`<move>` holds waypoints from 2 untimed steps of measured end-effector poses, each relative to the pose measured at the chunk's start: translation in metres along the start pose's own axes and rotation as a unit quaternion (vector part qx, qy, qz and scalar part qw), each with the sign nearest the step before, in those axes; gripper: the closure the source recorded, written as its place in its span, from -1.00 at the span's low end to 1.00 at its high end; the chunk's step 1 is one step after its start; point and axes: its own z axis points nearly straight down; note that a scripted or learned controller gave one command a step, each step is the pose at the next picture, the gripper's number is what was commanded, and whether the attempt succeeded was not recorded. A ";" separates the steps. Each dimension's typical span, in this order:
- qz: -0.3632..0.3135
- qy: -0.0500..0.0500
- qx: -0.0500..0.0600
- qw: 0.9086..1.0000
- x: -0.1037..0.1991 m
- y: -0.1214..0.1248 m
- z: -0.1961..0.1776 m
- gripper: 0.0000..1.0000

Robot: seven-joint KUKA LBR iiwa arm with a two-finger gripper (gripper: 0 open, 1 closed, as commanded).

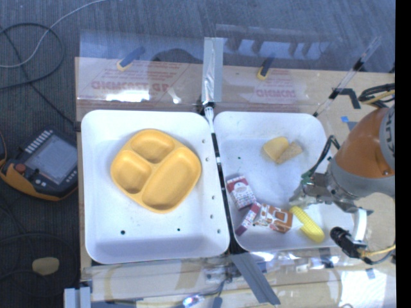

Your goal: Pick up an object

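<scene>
You have two white bins side by side. The left bin [103, 236] has a yellow plate [156, 170] with three dips, sitting flat in the middle. The right bin [308, 124] has the small things to grab, so the arm [366, 156] leans in over that one.

The gripper [313, 194] hangs low at the right side of the right bin, just above the corn [307, 223]. I think it is going for the corn, because that is the closest thing. You cannot tell from here how the gripper is set.

The corn is yellow, small and long, and lies slanted near the front edge. Just beside it is a red and white box [273, 218], then a packet [239, 192]. A tan wedge [282, 150] sits apart, near the back.
</scene>
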 end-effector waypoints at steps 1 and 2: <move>0.094 -0.004 0.000 0.996 0.058 0.047 0.010 1.00; -0.001 -0.005 0.008 1.000 0.034 0.133 -0.138 1.00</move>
